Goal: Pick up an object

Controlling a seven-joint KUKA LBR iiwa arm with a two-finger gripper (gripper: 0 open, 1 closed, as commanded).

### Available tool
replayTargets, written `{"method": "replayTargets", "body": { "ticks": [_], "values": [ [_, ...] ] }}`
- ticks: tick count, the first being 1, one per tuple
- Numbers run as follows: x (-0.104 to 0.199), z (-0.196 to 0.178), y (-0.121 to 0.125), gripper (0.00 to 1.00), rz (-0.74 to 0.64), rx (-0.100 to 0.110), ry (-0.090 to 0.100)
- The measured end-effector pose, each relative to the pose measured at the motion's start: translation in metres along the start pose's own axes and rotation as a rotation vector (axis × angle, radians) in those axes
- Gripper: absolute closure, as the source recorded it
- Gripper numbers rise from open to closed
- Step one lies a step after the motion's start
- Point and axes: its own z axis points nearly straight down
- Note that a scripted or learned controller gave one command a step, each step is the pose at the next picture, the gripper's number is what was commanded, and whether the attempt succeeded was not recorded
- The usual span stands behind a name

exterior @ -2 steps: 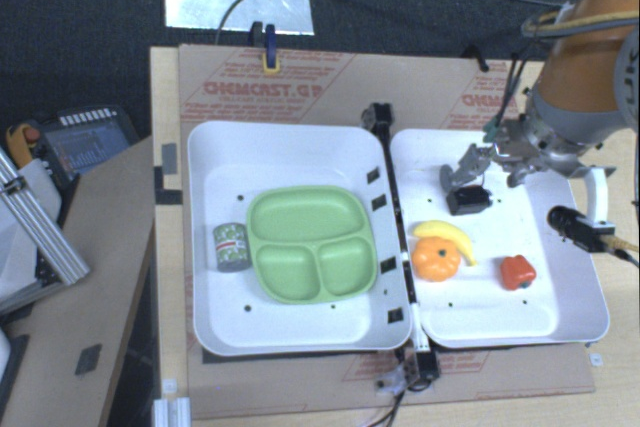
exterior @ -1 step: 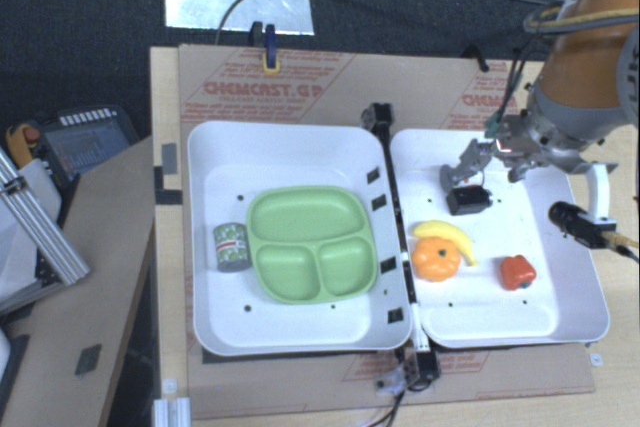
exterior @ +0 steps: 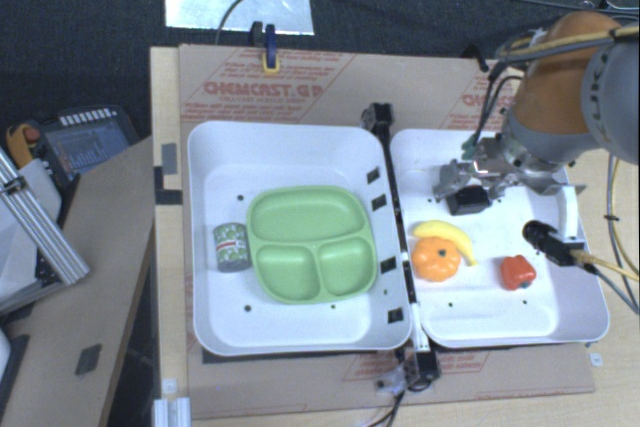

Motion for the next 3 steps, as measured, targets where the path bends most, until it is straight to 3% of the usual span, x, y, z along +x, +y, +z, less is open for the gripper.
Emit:
{"method": "replayTargets", "body": {
  "ticks": [1, 2, 3],
  "values": [
    [-0.004, 0.062, -0.001, 0.00, 0.001, 0.001, 0.000],
    [-0.004, 0.093, -0.001, 0.00, 0.001, -0.001, 0.000],
    [-0.004, 0.080, 0.001, 1.00, 0.001, -0.006, -0.001]
  ]
}}
